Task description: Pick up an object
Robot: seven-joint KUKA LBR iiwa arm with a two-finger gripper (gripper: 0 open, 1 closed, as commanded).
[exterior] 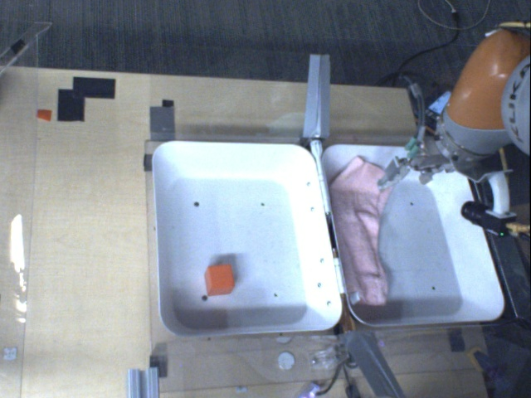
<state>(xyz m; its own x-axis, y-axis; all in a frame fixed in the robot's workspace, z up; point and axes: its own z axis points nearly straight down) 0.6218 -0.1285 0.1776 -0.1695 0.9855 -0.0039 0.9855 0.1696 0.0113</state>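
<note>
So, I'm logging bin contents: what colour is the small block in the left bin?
Orange block, showing best in the camera view, near the left bin's front.

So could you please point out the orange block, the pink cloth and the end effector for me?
orange block (220, 279), camera view, its top face.
pink cloth (360, 226), camera view, mid-fold.
end effector (397, 171), camera view, between its fingertips.

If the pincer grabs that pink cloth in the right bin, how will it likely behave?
The pink cloth lies rumpled and folded along the right bin's left wall, so it probably is floppy and would drape and unfold when lifted. It looks soft and light. Pushed, it would likely bunch rather than slide whole.
</note>
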